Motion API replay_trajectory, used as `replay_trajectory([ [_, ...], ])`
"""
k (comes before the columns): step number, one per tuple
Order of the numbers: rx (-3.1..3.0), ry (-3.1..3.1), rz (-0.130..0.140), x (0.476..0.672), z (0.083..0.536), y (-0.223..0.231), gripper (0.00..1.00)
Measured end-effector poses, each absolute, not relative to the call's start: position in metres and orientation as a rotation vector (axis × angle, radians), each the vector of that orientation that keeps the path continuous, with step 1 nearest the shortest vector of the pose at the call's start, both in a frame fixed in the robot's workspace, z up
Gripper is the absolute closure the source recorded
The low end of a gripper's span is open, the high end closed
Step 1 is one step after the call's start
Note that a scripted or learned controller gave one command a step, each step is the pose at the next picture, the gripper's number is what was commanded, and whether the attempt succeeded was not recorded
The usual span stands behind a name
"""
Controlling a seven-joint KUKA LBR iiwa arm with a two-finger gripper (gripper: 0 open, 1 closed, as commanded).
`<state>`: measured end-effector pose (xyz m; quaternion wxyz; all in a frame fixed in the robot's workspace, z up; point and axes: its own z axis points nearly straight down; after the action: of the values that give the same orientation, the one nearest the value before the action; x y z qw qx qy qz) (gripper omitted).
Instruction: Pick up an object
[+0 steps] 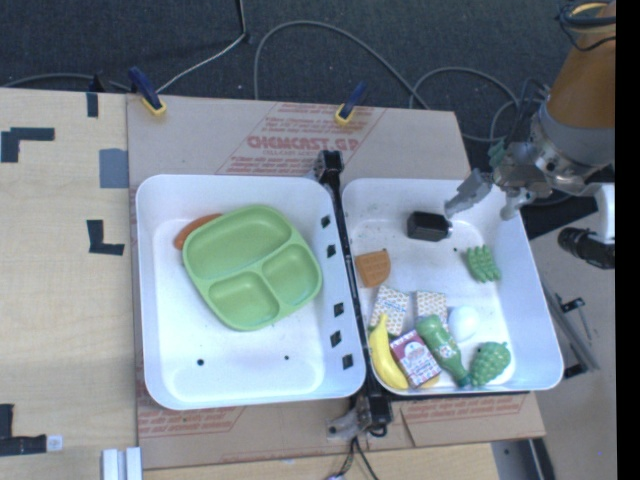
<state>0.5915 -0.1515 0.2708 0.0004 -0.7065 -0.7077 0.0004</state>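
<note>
Near the claw (492,195), possibly open, a black block (428,226).

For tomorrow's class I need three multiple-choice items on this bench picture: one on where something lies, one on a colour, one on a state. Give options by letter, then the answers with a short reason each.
1. Where does the divided plate lie?
A. In the left bin
B. In the right bin
C. On the cardboard outside both bins

2. What colour is the divided plate?
A. Blue
B. Green
C. Red

3. How does the gripper stand to the black block?
A. It holds the block between its fingers
B. It is above the right bin's far edge, and the block lies free on the bin floor
C. It presses the block against the banana

Answers:
1 A: the plate rests on the left bin floor.
2 B: its three compartments are light green.
3 B: the block lies on the right bin floor, apart from the gripper.
</note>
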Motion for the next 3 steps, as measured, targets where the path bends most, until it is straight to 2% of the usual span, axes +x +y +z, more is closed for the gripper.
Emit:
replay_trajectory([
  [1, -2.217, -2.223, 0.005, 0.668, 0.19, -0.162, 0.0],
  [2, -2.219, -2.228, -0.001, 0.67, 0.086, -0.158, 0.0],
  [3, -2.221, -2.232, -0.003, 0.671, 0.097, -0.158, 1.0],
])
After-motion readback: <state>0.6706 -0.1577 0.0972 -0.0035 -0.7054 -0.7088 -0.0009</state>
